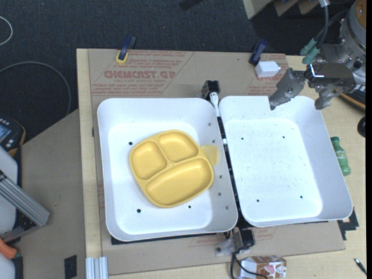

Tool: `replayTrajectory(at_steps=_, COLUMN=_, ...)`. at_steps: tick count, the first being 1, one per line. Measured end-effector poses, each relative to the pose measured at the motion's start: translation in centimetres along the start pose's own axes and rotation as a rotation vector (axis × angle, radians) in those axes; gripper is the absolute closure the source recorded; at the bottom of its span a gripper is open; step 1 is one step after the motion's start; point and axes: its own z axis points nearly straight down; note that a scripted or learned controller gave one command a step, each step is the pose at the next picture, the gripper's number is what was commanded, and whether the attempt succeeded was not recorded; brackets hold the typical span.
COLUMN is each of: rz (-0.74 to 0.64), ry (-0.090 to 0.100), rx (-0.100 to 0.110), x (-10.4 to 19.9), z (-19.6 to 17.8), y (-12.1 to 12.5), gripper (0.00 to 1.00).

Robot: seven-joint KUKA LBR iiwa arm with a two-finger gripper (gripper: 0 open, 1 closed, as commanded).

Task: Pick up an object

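Sitting under everything, a brown cardboard sheet (174, 68) printed with reddish lettering, itself lying over dark carpet (58, 16) with thin cables trailing across it beyond the left bin. Resting side by side on that sheet, the left bin (113, 132) and, touching its right wall along a black seam, the right bin (302, 156). Lying near the middle of the left bin, slightly toward its right wall, a yellow divided plate (171, 167) with three compartments, flat and face up; poking out from under the plate's right edge, a small yellow piece, too hidden to identify. Hanging well to the right of the left bin, above the far rim of the right bin, the gripper (305, 95), fingers spread apart and pinching nothing; arm body being cut off by the frame's right edge. Clinging to the sheet's far edge, straight behind the left bin, a blue and yellow clamp (124, 49). Lying beyond the right bin's right wall, a small green item (340, 154), hard to make out.
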Motion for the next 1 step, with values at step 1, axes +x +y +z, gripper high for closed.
replayTrajectory(at_steps=1, rz=0.006, ry=-0.004, rx=0.011, x=-0.30, z=-0.36, y=0.10, gripper=1.00)
